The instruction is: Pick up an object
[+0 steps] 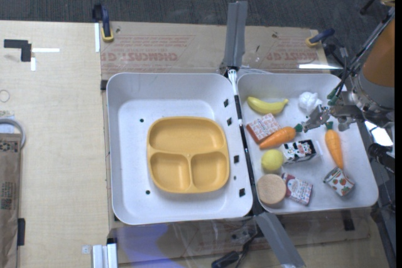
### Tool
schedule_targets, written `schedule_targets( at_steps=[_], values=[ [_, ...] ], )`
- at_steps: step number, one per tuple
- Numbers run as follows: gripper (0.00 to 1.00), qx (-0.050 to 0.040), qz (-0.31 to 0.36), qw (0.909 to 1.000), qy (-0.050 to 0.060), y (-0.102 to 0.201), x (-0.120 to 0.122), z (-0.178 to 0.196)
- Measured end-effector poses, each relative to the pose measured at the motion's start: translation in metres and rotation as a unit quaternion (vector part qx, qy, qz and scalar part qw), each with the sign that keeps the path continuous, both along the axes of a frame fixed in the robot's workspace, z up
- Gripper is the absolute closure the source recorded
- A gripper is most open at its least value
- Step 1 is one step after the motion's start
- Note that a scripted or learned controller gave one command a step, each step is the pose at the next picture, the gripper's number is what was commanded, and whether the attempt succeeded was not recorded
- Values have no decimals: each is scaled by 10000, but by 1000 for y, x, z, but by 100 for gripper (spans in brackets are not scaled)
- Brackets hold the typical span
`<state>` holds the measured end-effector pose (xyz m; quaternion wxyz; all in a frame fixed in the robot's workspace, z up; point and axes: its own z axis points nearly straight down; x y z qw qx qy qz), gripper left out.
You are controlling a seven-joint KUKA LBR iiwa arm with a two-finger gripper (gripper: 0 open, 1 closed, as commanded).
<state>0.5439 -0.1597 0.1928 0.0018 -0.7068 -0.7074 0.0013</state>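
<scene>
nearest my camera, at the front of the right bin [370, 188], sit a round tan disc [272, 189], a red patterned packet [299, 190] just beside it, and a small strawberry-print carton [339, 182] toward the right wall. behind these i see a yellow lemon [272, 160] touching a black-and-white cow-print carton [298, 150].

candidate objects for the pick: one carrot [277, 137] lies with its long axis running low-left to high-right, green tip toward the gripper [319, 117]; a second carrot [333, 146] lies nearly upright in view, stem end at top, narrow end pointing at the bin's front. a banana [266, 104] lies crosswise near the back, and a white crumpled item [308, 100] sits right of it; i cannot identify it.

gripper hangs between the two carrots. whether its jaws are spread or pressed together i cannot tell; cables and blur obscure them. arm body is cut off at the right.

left bin [119, 135] holds a yellow divided plate [187, 154].
</scene>
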Motion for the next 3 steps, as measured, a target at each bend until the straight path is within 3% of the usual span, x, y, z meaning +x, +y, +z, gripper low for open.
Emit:
schedule_targets(
  at_steps=[1,2,3],
  values=[
    [0,3,833,9965,-7,-36,-12,-41],
    [0,-17,1101,9939,-112,-57,7,-80],
    [0,-35,1206,9926,-142,-56,15,-86]
  ],
)
